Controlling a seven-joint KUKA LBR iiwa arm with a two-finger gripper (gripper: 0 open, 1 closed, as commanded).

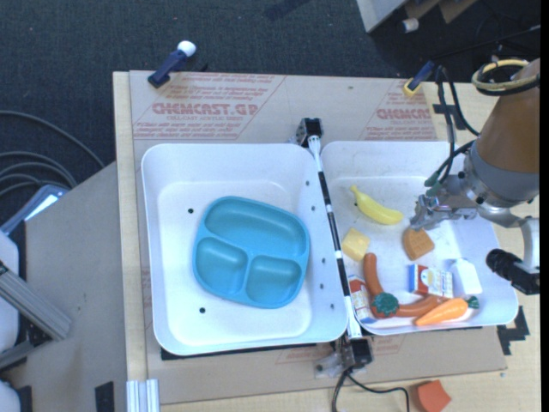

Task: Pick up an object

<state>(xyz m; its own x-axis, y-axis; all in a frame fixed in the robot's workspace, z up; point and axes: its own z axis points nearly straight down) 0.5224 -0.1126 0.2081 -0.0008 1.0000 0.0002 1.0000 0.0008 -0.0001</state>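
The right bin [386,157] holds a yellow banana [377,209], a pale yellow cheese block [355,245], a brown bread-like piece [418,244], a red sausage [371,275], a small carton [429,279], a white bottle [466,275], an orange carrot [444,311] and a red-and-white packet [360,299]. My gripper [424,215] hangs just above the brown piece, right of the banana. Nothing shows between its fingers.
The left bin [171,178] carries a blue three-compartment plate [250,251]. A black divider rail [328,221] runs between the bins. The grey and orange arm [508,144] covers the right bin's far right side. Cables lie at the left of the bench.
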